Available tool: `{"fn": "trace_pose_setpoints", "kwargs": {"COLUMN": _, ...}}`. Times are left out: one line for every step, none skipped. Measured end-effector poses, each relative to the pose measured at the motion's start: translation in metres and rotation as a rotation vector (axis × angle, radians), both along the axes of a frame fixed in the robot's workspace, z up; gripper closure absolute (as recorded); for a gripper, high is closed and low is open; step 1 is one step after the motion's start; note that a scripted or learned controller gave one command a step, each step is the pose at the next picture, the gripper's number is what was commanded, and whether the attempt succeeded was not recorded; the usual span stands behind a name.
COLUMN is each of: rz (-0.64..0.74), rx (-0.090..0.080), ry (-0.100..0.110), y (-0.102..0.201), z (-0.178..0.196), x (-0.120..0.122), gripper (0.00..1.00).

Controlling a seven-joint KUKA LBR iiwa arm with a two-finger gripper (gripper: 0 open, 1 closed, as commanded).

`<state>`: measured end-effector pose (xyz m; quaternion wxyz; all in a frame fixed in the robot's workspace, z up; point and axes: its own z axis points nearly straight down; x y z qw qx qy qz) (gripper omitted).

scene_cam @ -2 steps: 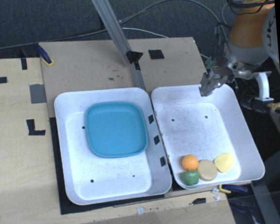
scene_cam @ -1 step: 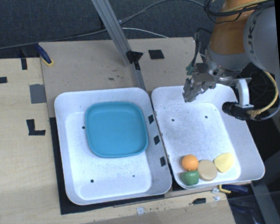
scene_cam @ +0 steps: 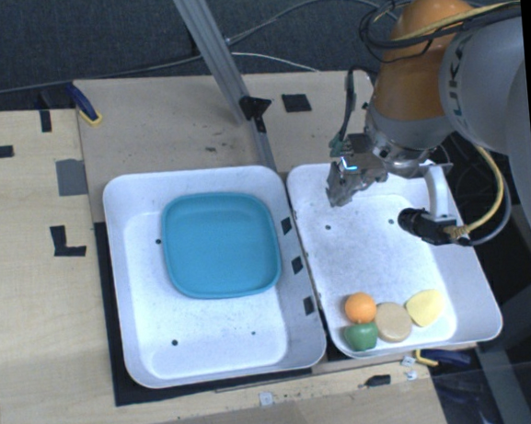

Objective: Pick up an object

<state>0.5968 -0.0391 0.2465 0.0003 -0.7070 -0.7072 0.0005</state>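
Four small objects cluster at the near end of the right bin point(scene_cam: 379, 243): an orange ball point(scene_cam: 360, 306), a green one point(scene_cam: 359, 336), a tan round piece point(scene_cam: 392, 322) and a yellow piece point(scene_cam: 424, 307). My gripper point(scene_cam: 342, 190) hangs over the far left part of that bin, well away from the cluster. Its fingers point down toward the bin floor and I see nothing between them.
The left bin point(scene_cam: 141, 263) holds a blue square plate point(scene_cam: 220, 244). A metal pole point(scene_cam: 225, 62) slants up from between the bins. A black cable fitting point(scene_cam: 424, 224) juts from the arm over the right bin's right side.
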Motion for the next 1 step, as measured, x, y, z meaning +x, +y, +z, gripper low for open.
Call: {"fn": "trace_pose_setpoints", "kwargs": {"rz": 0.002, "rx": 0.001, "ry": 0.0, "y": 0.0434, "z": -0.0033, "x": -0.0267, "gripper": 1.0}}
